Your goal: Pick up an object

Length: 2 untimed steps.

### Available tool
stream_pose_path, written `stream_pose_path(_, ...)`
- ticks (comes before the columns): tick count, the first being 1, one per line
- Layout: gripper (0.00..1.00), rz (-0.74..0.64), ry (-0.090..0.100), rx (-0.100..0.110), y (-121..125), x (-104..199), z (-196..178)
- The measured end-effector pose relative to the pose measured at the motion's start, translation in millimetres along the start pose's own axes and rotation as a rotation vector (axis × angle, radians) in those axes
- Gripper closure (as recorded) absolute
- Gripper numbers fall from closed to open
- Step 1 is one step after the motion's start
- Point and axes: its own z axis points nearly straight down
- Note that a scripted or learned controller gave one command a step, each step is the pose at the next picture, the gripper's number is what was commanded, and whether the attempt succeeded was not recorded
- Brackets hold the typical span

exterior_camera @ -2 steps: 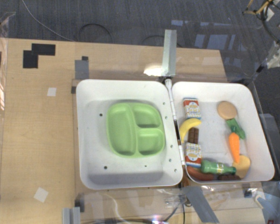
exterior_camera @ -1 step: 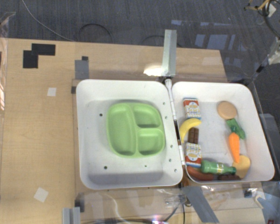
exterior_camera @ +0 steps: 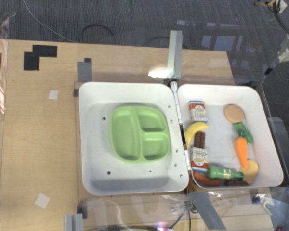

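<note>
Carrot (exterior_camera: pixel 242 149) lies in the right bin (exterior_camera: pixel 265 110), long axis running near-to-far, green top pointing far. Left bin (exterior_camera: pixel 86 129) holds a green divided plate (exterior_camera: pixel 139 133). Wooden desk (exterior_camera: pixel 33 143), dark carpet beyond. Bottle (exterior_camera: pixel 225 172) near the carrot's tip, maybe touching it.

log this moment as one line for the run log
left bin: green divided plate | right bin: toy foods, carrot, green bottle | nothing lifted yet
</note>
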Motion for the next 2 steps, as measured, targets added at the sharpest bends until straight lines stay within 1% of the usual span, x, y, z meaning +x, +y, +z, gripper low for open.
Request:
stream_pose_path(1,1.00,-0.418,0.000,-0.043,17.1,6.6,94.2)
stream_pose_path(2,1.00,-0.415,0.002,-0.027,14.2,5.3,76.7)
